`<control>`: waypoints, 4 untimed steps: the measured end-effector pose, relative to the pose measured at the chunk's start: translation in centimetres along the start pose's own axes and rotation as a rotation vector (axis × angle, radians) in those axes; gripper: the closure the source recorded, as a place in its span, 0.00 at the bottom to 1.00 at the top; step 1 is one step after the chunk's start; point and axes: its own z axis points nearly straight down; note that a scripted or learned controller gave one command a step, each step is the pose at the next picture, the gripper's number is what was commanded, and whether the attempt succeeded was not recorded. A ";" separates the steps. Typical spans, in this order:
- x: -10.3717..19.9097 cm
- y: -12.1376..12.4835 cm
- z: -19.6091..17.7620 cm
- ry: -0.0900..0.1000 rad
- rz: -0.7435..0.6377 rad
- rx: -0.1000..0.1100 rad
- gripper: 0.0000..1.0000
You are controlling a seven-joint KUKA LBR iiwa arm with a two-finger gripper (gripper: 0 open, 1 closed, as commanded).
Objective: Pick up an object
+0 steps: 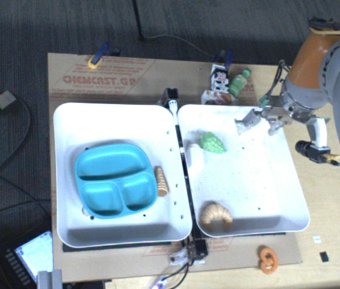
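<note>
The arm [314,59] hangs over the right bin's [278,179] upper right corner; whether the gripper [260,120] jaws are apart or closed I cannot tell, and nothing visibly sits between them. Candidates lie left and below: a green ridged toy [212,142] near the divider, a tan croissant-like toy [216,215] against the lower wall. Risk: the croissant hugs the wall, which could block a finger. The blue divided tray [114,179] and brown cone [160,180] occupy the left bin [73,125].

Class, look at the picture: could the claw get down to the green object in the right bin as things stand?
Probably yes. The claw hangs over the right bin's far corner, and the green object lies in the open beside it, with nothing over or against it.
</note>
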 end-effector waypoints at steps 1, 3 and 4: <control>5.5 -7.8 6.6 0.003 0.000 0.003 0.00; 7.4 -2.5 0.6 0.000 0.000 -0.002 0.00; 8.6 -8.1 7.2 0.001 0.001 -0.007 0.00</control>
